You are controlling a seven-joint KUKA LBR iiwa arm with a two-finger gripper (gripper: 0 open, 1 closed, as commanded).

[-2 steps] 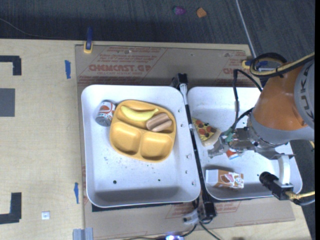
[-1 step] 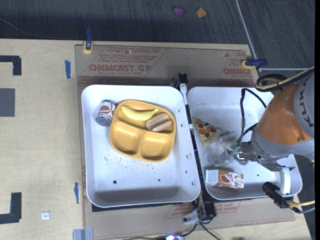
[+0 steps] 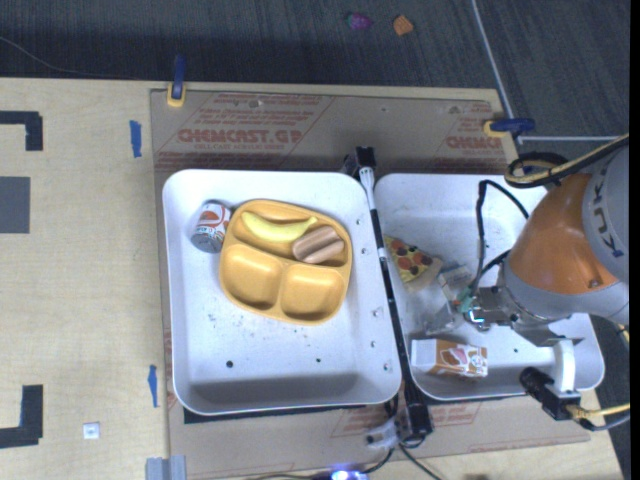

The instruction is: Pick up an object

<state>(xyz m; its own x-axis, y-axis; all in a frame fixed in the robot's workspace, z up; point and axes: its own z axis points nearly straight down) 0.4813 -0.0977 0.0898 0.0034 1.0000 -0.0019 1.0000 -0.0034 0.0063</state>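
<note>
Gripper is low in the right bin; finger state cannot be told. A packaged snack lies just nearside of it, long axis crosswise. The pizza slice toy sits beyond, slightly left, apart.

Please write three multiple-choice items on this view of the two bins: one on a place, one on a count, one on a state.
1. Where does the hot dog lie?
A. in the yellow tray
B. in the right bin
C. on the floor

2. How many compartments has the yellow tray?
A. one
B. three
C. six

3. How does the can lie?
A. on its side in the left bin
B. upright on the tray
C. crushed flat in the right bin

Key: 1 A, it rests in the tray's upper compartment beside the banana; 2 B, one long, two small; 3 A, it lies beside the tray.
</note>
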